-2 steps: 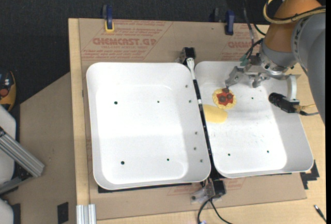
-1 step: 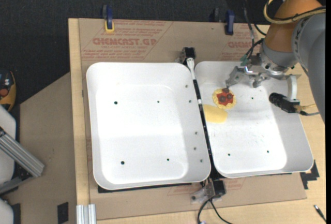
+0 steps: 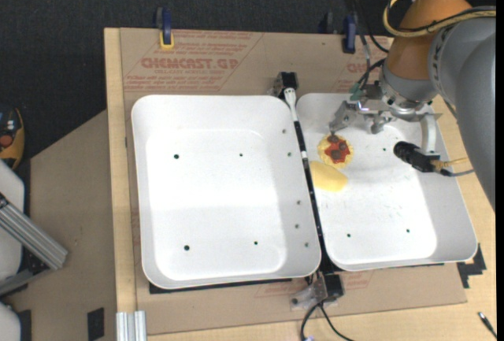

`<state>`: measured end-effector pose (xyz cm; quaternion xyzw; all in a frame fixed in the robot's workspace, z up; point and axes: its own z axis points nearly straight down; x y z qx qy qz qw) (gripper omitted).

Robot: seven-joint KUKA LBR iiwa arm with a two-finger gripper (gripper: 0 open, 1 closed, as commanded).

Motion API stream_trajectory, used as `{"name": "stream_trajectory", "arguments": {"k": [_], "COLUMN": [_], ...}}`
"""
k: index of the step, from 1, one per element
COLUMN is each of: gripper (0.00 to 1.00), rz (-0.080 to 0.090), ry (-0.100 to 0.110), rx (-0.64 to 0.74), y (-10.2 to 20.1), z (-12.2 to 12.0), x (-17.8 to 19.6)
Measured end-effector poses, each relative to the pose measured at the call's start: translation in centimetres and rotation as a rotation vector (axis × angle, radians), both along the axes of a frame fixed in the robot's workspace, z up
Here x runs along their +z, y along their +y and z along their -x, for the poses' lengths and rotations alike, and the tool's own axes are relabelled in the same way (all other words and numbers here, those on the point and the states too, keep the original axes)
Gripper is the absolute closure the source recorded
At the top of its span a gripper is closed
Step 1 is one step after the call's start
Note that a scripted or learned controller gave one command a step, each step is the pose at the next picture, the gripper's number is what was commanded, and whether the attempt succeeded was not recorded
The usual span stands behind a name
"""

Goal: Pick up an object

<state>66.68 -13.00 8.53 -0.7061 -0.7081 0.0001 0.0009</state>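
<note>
In the right bin (image 3: 394,237), near its left wall, lie two small things. One is a round yellow piece with a red and dark centre (image 3: 336,150). The other is a plain pale yellow lump (image 3: 329,179), touching it on the near side. My gripper (image 3: 358,122) hangs over the far part of this bin, just behind and to the right of the round piece. Its fingers are open, with nothing between them. The grey arm with its orange band (image 3: 421,32) reaches in from the upper right.
The left bin (image 3: 157,198) sits beside the right one, with a black strip (image 3: 303,166) along their shared edge. Both rest on a brown board (image 3: 197,56) held by blue clamps (image 3: 164,20) at the back.
</note>
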Motion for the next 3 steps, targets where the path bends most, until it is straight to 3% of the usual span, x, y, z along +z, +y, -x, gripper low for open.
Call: {"name": "stream_trajectory", "arguments": {"k": [1,2,3], "gripper": [0.0,0.0,0.0], "rz": [0.003,0.001,0.003], "ry": [-0.004,-0.001,-0.004], "rx": [-0.005,-0.001,-0.004], "y": [-2.4,-0.5,-2.3], "z": [0.0,0.0,0.0], "x": [0.0,0.0,0.0]}}
